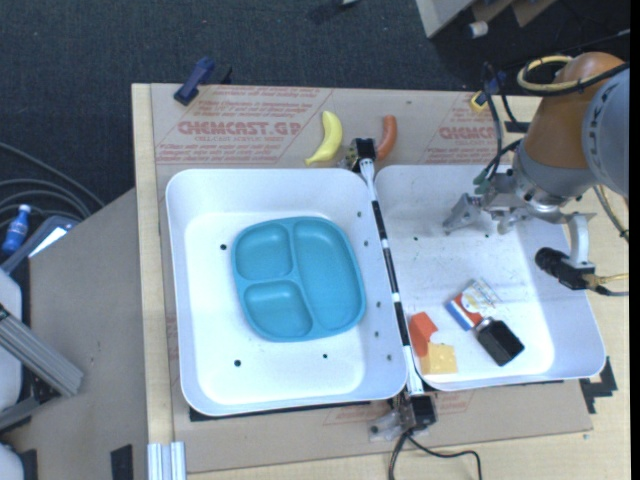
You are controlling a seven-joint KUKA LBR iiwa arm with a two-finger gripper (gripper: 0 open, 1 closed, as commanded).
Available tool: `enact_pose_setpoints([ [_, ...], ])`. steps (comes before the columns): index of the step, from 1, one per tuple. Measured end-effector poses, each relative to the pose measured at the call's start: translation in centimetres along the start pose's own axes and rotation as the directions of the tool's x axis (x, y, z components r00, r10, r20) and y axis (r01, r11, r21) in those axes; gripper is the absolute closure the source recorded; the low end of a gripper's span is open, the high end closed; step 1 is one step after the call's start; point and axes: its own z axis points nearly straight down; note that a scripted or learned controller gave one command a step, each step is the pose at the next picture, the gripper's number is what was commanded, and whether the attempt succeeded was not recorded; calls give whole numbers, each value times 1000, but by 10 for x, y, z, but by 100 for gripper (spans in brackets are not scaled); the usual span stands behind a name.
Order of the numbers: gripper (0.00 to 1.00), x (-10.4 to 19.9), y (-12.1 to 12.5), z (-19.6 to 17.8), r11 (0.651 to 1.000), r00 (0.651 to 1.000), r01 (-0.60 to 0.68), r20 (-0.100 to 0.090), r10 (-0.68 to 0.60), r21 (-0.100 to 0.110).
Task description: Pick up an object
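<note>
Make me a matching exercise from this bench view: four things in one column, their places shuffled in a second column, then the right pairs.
Things:
1. blue divided plate
2. banana
3. black block
4. gripper

Places:
A. on the board behind the bins
B. near corner of the right bin
C. middle of the left bin
D. over the far part of the right bin

Pairs: 1-C, 2-A, 3-B, 4-D
</note>
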Motion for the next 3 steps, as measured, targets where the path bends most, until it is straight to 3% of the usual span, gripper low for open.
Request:
enact_pose_setpoints([
  [1, 0, -28, 41, 19, 1000, 1000, 2, 1, -2, 1],
  [2, 100, -27, 42, 8, 1000, 1000, 4, 3, -4, -2],
  [3, 0, -27, 42, 8, 1000, 1000, 4, 2, -4, -2],
])
